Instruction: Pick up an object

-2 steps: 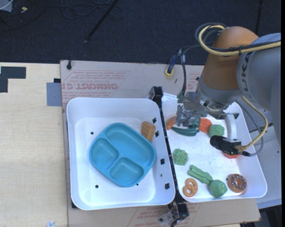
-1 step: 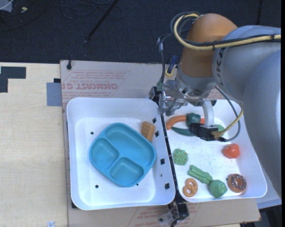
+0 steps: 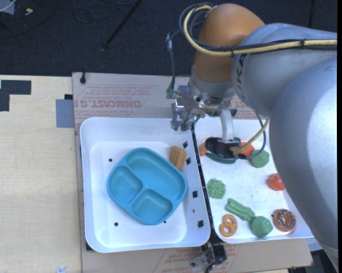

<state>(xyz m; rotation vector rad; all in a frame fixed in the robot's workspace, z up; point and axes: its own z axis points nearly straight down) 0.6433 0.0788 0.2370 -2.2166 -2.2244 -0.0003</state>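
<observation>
While the grey arm (image 3: 284, 78) reaches in from the right, its gripper (image 3: 182, 124) hangs over the far rim of the bins, just above the wall where the two meet. Whether it is released or clenched cannot be told from this angle, and nothing can be seen in its grasp.

The things to pick all lie in the bins. In the left bin (image 3: 97, 209) a blue divided plate (image 3: 147, 185) sits flat near the middle, turned at a slant. A tan waffle piece (image 3: 178, 157) lies just beside the plate's far right corner, close to the dividing wall and the nearest thing to the gripper.

In the right bin (image 3: 247, 181) a carrot (image 3: 247, 149) lies near the far end with a green ball (image 3: 259, 159) touching it. A red piece (image 3: 275, 182) sits at the right, partly hidden by the arm. A bumpy green lump (image 3: 216, 188) rests near the dividing wall. Toward the near edge lie a green pod (image 3: 240, 209), a pretzel (image 3: 228, 226), a round green fruit (image 3: 261, 226) and a doughnut (image 3: 284, 220), close together.
</observation>
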